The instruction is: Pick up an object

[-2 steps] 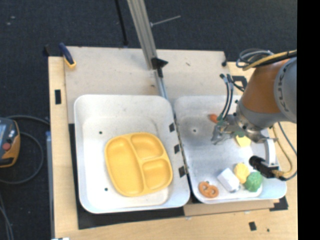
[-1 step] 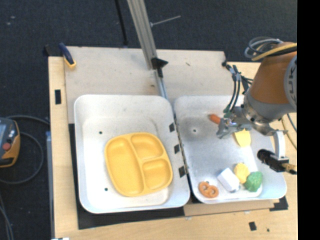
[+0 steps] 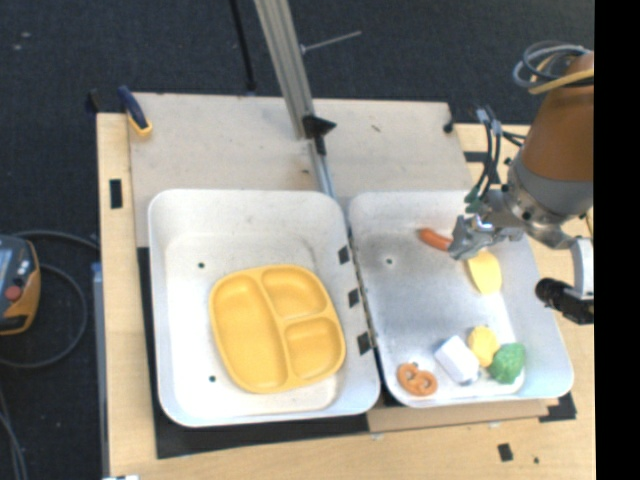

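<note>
Dark carpet surrounded the pale desk [image 3: 250, 138], and from my remote seat I looked down on two white bins side by side. On the left one [image 3: 170, 268] lay a yellow divided tray [image 3: 275, 326]. The right bin [image 3: 420, 308] carried the loose pieces: an orange carrot-like piece [image 3: 434, 238] near the far wall, a pale yellow piece [image 3: 485, 272] beside it toward the right, and along the near edge an orange pretzel shape [image 3: 417, 379], a white block [image 3: 456, 359], a small yellow lump [image 3: 483, 344] and a green piece [image 3: 508, 363] crowded together, some touching.

My end effector [image 3: 472, 236] hung low over the right bin, between the carrot piece and the pale yellow piece — whether it was open or closed I could not tell at that angle, and I saw nothing held in it.

I judged the pale yellow piece the likeliest target, sitting just below the tool. It looked like light toy plastic — stiff, smooth, probably slippery on its rounded faces. I would have taken it across its narrow width near the middle, since a pinch near an end seemed likely to squirt it out.
</note>
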Robot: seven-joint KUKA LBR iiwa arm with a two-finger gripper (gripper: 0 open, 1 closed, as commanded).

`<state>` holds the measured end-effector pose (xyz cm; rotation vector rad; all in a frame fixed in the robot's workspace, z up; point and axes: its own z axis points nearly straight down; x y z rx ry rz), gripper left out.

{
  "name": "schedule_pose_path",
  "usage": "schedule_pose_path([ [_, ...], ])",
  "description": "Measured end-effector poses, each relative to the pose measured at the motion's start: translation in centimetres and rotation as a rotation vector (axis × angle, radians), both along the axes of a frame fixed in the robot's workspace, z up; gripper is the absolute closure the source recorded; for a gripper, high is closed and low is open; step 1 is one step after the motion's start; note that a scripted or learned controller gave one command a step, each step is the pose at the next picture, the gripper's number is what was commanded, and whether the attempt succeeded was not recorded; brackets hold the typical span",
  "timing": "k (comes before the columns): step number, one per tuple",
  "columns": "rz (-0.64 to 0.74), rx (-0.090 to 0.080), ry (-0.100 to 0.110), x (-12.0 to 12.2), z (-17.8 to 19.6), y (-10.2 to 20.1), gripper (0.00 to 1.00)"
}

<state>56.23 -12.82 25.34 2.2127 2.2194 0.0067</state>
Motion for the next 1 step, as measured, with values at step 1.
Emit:
schedule_pose_path([
  [1, 0.005, 0.003, 0.004, 0.71, 0.88, 5.12, 1.00],
])
